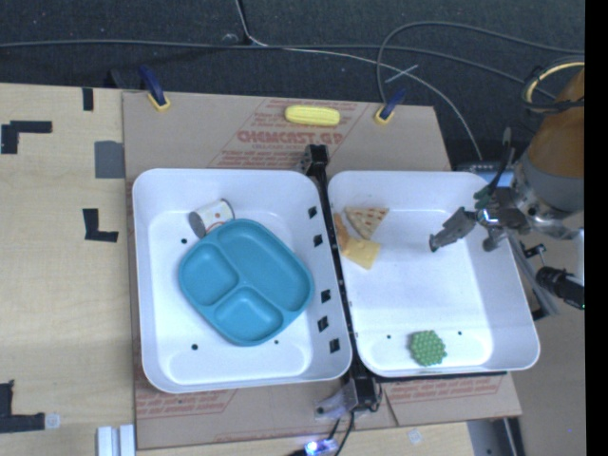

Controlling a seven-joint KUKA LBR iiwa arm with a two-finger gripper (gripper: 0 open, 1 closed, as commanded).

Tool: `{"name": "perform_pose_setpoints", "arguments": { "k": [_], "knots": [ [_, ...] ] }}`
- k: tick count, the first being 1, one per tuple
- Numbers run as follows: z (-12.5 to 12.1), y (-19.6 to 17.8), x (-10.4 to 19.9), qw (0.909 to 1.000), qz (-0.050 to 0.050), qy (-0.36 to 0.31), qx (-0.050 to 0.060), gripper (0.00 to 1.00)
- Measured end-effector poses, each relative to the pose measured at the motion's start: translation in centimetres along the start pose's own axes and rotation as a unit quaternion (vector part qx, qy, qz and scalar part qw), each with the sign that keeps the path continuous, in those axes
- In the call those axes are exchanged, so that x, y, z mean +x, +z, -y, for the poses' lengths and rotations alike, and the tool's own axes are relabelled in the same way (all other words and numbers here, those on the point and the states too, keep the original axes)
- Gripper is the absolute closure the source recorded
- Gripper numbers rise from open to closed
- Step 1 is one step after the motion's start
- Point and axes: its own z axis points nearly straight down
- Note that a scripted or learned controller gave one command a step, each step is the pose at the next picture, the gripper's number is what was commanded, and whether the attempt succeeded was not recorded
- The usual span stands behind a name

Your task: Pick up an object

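Nothing is held yet: the pincer (467, 230) is seen over the right bin's (418, 283) upper right part with its fingers spread apart and bare, so the whole grasp is judged to remain, and candidate objects are found in that bin — a toast-like wedge (366, 219) and a yellow block (359, 250) by its left wall, a green knobbly ball (427, 347) near its front edge. A blue divided plate (245, 279) and a small cup (211, 217) are kept in the left bin (157, 283). On the bench, red print on the cardboard sheet (275, 141) beneath a yellow corn cob (312, 115) is too blurred to be read with confidence.

Both white bins (152, 283) look like smooth glossy plastic, blue tray (245, 281) matt plastic, tabletop (47, 283) pale bare wood.
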Motion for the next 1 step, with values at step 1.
{"name": "perform_pose_setpoints", "arguments": {
  "k": [1],
  "knots": [
    [-0.60,5.69,-0.62,1.0000,0.000,0.000,0.001,0.00]
  ]
}}
